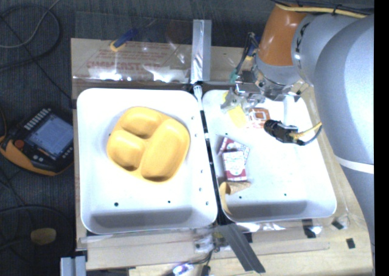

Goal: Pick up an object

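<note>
Arm (340, 80) cut off by right edge; end effector (240, 100) fingers blurred; small packet (234, 165) print illegible

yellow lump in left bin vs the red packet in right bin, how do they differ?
Colour: the yellow lump is plain yellow; the red packet is red and white, printed. Size: the lump is far bigger, covering much of the left bin; the packet takes a small patch of the right bin. Shape: the lump is rounded and lobed, the packet flat. Both lie on the bin floors.
</note>
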{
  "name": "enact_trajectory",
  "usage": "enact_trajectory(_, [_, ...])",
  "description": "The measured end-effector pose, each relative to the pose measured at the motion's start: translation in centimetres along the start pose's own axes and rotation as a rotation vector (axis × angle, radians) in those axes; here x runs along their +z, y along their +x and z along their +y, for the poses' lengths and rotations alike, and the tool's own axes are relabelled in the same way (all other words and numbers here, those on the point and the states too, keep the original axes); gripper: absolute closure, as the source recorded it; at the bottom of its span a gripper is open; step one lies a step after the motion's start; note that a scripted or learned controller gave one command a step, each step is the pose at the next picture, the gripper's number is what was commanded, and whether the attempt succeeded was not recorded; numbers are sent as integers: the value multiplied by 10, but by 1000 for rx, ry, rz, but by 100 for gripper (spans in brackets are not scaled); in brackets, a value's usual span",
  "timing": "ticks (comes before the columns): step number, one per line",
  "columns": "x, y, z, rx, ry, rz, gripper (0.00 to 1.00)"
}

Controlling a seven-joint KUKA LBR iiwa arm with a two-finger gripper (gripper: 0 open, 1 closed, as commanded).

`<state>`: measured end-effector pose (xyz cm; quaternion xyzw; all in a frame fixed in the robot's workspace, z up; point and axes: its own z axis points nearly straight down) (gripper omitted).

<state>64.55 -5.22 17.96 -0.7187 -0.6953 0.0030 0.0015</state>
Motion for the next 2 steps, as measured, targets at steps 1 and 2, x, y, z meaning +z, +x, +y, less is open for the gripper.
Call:
enact_trajectory(1, [54, -51, -3, 73, 2, -2, 100])
enact_trajectory(2, [-19, 5, -26, 38, 1, 1, 100])
